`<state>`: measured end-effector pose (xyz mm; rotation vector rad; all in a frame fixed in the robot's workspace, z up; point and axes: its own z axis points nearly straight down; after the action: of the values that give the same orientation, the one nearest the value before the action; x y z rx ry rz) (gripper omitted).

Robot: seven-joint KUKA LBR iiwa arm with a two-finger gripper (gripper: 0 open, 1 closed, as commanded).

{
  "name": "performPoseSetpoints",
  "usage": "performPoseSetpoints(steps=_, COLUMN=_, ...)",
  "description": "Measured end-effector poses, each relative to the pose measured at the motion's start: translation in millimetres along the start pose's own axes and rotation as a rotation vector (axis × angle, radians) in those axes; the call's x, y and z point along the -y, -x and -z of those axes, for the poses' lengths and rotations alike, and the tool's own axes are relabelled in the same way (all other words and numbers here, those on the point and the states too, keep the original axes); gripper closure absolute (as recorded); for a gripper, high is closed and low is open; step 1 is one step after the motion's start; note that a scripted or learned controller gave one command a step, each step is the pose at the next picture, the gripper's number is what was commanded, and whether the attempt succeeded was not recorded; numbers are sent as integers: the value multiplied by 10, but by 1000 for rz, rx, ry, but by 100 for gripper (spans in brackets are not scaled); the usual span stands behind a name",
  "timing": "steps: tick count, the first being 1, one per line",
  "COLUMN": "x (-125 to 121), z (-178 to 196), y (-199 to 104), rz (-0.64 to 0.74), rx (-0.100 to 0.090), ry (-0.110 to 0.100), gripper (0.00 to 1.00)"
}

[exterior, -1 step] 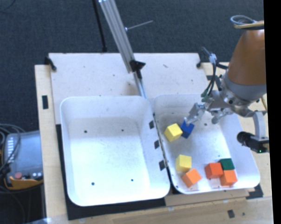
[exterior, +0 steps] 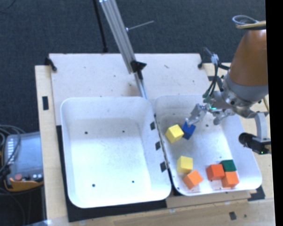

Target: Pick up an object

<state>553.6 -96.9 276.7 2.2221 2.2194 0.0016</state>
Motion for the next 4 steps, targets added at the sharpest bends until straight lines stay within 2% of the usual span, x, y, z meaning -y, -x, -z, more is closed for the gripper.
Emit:
performPoseSetpoints(steps=2, x=26, z=-868, y=9, rz=-2, rx=1, ry=-6, gripper=0)
performPoseSetpoints(steps=3, x=50, z=-1502, y=21, rz=-1, rx=1, ry=-7, gripper=0)
performPoseSetpoints(steps=4, x=26, z=-1358, y=35, rz=-13, rx=1, ry=3, gripper=100)
